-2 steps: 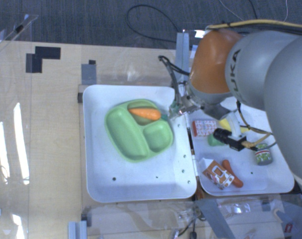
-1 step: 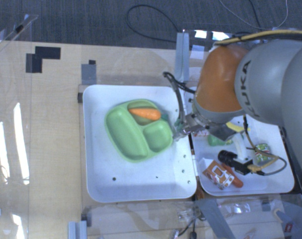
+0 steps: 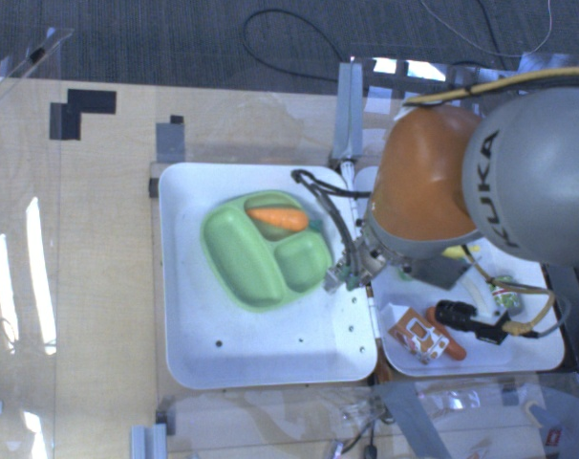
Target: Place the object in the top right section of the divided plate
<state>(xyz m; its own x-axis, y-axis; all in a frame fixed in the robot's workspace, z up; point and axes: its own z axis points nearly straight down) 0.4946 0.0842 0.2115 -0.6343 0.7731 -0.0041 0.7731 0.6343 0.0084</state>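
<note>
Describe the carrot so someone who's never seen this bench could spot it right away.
Start at the left white bin, the larger of the two in view. In it lies a green divided plate, and the carrot rests in the plate's top right section, lying roughly sideways. It is the sole orange thing on the green plate, and the plate's other two sections hold nothing.

the arm [image 3: 533,175] is a bulky grey shell with black "kuka" lettering on its side, a glossy orange band [image 3: 425,175] above the wrist, and black cables [image 3: 320,199] looping off toward the small metallic gripper [image 3: 349,273].
</note>
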